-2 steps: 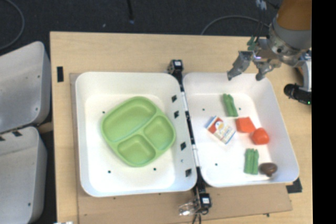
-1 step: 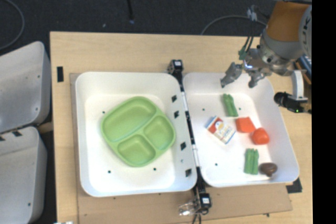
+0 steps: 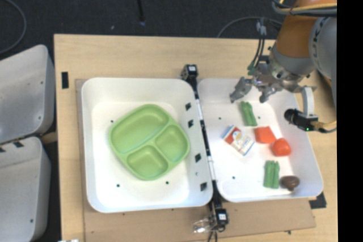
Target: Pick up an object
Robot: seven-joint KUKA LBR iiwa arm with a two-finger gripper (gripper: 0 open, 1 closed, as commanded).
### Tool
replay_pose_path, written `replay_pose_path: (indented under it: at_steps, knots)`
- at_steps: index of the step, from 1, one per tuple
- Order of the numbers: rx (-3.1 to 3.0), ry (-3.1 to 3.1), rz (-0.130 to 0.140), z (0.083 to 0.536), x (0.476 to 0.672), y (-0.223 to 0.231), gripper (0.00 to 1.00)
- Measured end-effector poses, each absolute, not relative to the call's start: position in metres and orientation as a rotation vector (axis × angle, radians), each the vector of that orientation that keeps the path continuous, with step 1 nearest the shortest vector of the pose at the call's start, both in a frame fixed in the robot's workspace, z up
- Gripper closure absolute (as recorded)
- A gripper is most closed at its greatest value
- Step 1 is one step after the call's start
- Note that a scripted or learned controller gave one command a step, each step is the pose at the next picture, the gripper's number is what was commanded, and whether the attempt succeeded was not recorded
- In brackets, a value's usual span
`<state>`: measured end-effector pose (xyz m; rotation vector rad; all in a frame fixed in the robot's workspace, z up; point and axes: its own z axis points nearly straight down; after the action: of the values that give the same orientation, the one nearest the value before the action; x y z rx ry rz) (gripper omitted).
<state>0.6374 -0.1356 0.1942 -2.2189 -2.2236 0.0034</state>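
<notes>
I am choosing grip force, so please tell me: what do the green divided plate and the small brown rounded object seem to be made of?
The green divided plate looks like moulded plastic with a matte finish: uniform colour, soft rounded compartment edges. The small brown rounded object appears smooth and slightly glossy, perhaps plastic toy food; it is too small to tell.

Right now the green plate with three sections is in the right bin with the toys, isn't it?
Not quite. The green plate with three sections lies in the left bin, by itself. The toys, like the orange block, are in the right bin. The camera view shows this.
</notes>
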Motion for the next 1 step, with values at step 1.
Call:
replay_pose_path:
  at_steps: [1]
  knots:
    - [-2.223, -2.219, 0.004, 0.1522, 0.6361, -0.1368, 0.00]
